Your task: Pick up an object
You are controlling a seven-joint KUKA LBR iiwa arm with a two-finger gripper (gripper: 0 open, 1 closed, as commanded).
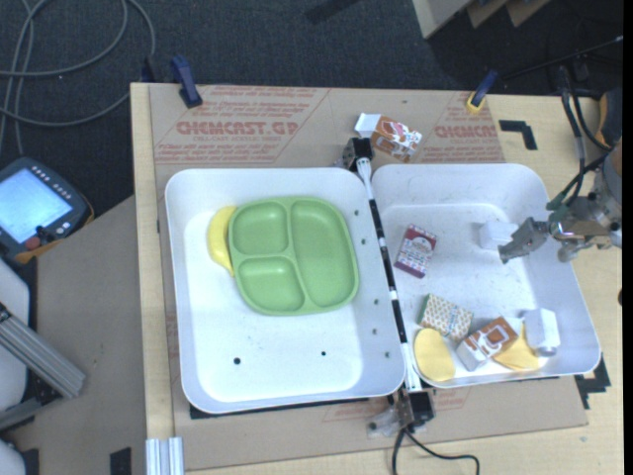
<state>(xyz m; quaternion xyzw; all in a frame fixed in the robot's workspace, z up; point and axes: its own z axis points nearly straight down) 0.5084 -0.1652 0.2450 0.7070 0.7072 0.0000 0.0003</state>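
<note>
The arm enters from the right edge of the view and reaches over the right bin [560,295]. The gripper [516,242] sits low over the bin's upper right area, pointing left; whether it is open or closed cannot be told, and nothing is visibly held in it.

Right bin contents, counted:
- one red packet [415,250], left of centre, well apart from the gripper;
- one patterned packet [446,316], near the front;
- one yellow disc [433,354], at the front left corner, just beside the patterned packet;
- one small box [487,340] (brown and white), lying against a yellow wedge [518,356];
- one white block [541,329], at the front right.

Left bin [198,295] contents: one green tray [294,254] with four compartments, and one yellow piece [218,237] tucked partly under its left edge.

On the desk [247,122], behind the bins, lies one further packet [396,138].
</note>
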